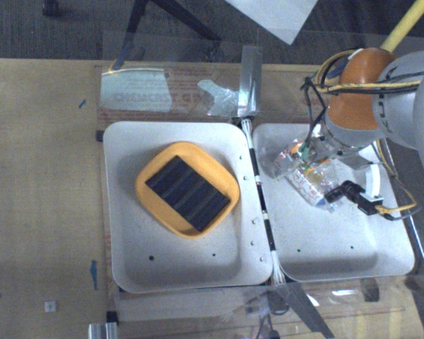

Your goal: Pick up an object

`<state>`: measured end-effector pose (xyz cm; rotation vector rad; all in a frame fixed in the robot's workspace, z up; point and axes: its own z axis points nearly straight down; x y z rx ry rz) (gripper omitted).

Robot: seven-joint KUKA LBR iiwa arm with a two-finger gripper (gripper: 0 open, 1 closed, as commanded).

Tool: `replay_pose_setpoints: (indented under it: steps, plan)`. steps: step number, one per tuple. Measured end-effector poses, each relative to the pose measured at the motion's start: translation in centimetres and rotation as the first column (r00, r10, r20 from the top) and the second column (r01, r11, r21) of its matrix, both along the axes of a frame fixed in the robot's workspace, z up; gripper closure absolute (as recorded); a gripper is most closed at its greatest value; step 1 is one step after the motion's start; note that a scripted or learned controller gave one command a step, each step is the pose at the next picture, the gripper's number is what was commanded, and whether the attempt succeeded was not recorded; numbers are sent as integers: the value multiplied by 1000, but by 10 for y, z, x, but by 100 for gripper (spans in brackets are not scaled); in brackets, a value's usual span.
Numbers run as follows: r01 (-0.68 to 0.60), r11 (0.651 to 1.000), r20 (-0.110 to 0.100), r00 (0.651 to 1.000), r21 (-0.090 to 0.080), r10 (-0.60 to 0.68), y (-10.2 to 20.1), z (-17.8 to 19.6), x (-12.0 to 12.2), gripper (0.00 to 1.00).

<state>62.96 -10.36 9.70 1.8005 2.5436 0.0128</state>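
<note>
While my arm (381,94) reaches in from the right over the right bin (339,253), my gripper (307,162) hangs low above that bin's upper left part, among clear, crinkled plastic-looking parts with small coloured bits that I cannot sort out; whether it stands wide, narrow or holds anything I cannot tell. Well apart from me, in the left bin (127,253), lies the yellow object (187,189), a rounded pad with a dark ribbed panel on top, resting flat near the bin's middle.

Orange dish (187,188), dark striped centre; white bins (127,246).
</note>
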Motion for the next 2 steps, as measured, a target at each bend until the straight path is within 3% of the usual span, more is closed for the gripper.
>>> replay_pose_setpoints:
  steps: [1, 2]
  plan:
    - [3, 1000, 5, 1000, 0, -3, -1, 10, 1, 100]
    - [-265, 964, -20, 964, 5, 265, 28, 88, 25, 100]
